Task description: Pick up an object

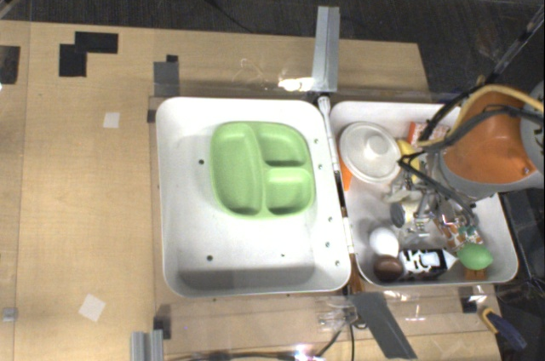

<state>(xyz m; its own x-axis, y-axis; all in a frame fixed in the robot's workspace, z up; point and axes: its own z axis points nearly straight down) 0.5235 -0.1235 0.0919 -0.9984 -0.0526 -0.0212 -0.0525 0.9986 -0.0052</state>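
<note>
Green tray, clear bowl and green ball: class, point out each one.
Green tray [260, 169], camera view, centre divider.
Clear bowl [369, 150], camera view, inside bottom.
Green ball [475, 256], camera view, top surface.

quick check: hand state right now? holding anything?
Hand: low in the right bin, over the clutter; open or closed cannot be told, and no object is visibly held.

No readable text, number or brand anywhere. Some white marks on the small black object [423, 262] at the front of the right bin [511, 253], maybe letters, but too blurred to read. Something printed on the orange-red packet [416, 134] at the back of the same bin, also not legible. Black square shapes [88, 51] on the wooden bench [77, 197], plain patches without any writing on them.
</note>
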